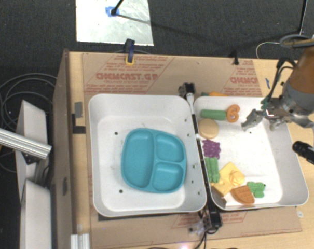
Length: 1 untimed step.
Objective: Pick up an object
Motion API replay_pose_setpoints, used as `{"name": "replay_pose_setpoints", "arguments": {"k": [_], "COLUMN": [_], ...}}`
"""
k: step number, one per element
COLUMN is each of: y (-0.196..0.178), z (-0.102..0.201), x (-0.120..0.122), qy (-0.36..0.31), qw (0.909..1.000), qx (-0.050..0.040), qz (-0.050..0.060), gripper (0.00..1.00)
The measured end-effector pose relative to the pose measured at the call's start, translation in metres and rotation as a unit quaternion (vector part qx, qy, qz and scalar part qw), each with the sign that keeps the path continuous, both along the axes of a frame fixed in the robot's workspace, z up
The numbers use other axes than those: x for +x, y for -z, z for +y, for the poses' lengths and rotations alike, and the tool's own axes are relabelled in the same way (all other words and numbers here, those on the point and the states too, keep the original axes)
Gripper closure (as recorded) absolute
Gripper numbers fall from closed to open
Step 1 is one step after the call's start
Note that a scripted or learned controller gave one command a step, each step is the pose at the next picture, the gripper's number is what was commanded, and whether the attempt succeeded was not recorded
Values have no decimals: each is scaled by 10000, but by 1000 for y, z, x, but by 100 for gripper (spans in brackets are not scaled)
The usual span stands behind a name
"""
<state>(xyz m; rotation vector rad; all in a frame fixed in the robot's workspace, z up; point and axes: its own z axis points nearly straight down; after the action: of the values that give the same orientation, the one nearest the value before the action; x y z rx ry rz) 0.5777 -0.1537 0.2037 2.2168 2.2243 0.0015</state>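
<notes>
The right white bin [281, 160] holds several toy foods along its left side: a green cylinder [213, 114], an orange ring [232, 113], a tan round piece [208, 129], purple grapes [212, 148], a green pickle [213, 169], a yellow cheese wedge [229, 176], an orange slice [242, 194] and a small green piece [257, 189]. My gripper [261, 122] hangs over the bin's upper right part, just right of the orange ring. It looks open, with nothing between its fingers.
The left white bin [107, 139] holds a blue divided plate [154, 160]. A small orange item [217, 94] lies at the right bin's far rim. The arm [304, 82] comes in over the right edge. The right bin's floor [260, 154] is bare white.
</notes>
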Motion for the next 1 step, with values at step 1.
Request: {"name": "replay_pose_setpoints", "arguments": {"k": [1], "y": [126], "z": [4], "x": [25], "qy": [-15], "qw": [10000], "qx": [1], "qz": [18], "gripper": [0]}}
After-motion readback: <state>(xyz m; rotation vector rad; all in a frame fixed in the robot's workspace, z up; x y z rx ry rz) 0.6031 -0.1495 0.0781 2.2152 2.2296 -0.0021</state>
